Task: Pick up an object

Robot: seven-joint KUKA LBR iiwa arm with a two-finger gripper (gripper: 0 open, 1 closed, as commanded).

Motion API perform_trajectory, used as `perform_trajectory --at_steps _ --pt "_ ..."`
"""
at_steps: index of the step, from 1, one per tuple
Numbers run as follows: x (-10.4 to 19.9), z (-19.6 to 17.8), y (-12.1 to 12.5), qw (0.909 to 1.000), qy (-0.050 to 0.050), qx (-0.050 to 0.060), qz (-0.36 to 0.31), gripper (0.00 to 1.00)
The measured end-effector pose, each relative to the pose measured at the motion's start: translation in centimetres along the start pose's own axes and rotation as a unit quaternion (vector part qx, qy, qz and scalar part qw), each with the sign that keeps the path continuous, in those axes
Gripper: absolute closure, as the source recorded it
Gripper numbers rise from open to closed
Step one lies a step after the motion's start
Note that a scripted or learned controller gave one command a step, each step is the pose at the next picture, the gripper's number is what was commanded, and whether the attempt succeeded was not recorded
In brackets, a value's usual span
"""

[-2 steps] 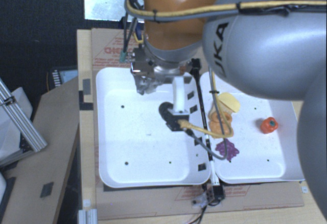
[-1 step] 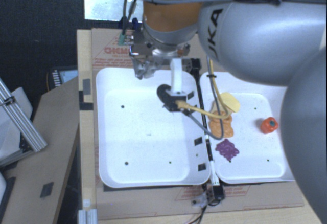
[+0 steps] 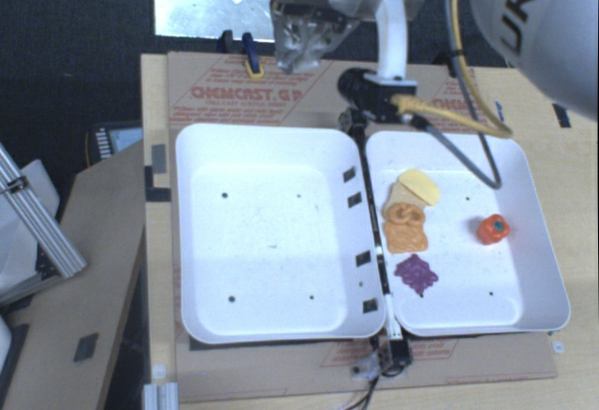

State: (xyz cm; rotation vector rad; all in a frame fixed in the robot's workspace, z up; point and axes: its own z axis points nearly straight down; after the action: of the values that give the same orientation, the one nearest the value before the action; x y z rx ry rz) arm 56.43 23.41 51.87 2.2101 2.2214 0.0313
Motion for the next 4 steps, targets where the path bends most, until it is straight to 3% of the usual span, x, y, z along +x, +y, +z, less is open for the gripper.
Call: perform_trajectory --at_steps 1,2,3,4 --pt "0.1 -0.1 0.0 1.0 -0.003 0.007 -0.001 1.0" --pt "0.1 -1.2 0.1 1.0 -0.002 0.007 -0.003 1.0" --pt "-0.2 18.5 -0.7 0.9998 -0.007 0.018 0.002 1.0" --pt "-0.1 7.7 2.2 1.0 -0.002 0.003 0.001 1.0"
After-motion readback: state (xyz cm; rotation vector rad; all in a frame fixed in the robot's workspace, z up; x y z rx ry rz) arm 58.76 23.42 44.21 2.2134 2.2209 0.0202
